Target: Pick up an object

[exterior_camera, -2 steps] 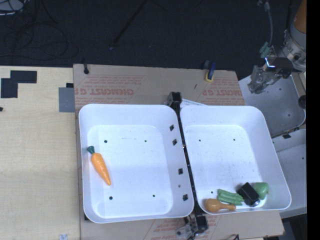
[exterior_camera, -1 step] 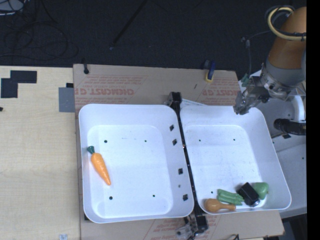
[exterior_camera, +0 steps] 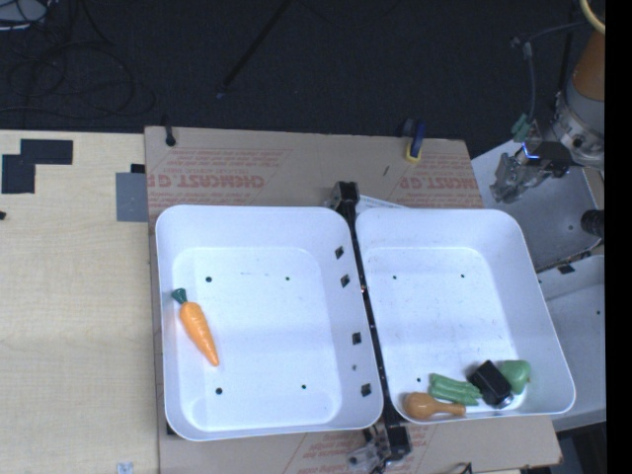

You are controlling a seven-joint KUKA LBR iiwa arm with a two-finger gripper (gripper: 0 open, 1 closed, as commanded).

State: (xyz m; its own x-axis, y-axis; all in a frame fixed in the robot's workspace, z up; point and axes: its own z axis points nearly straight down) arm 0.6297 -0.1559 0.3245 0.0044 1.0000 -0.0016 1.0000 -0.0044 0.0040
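— What sits under the two bins?

— A brown cardboard sheet [exterior_camera: 296,171] with red printed lettering, lying on a pale wooden table [exterior_camera: 69,304].

— Anything on the table's left part?

— A grey square patch [exterior_camera: 129,197] just beside the cardboard, and black angular patches [exterior_camera: 35,161] farther left.

— And along the cardboard's far edge?

— A blue and yellow clamp [exterior_camera: 415,141] near the right corner, a small dark peg [exterior_camera: 170,138] near the left one. Behind, black cables [exterior_camera: 69,67] trail over a dark floor [exterior_camera: 326,47].
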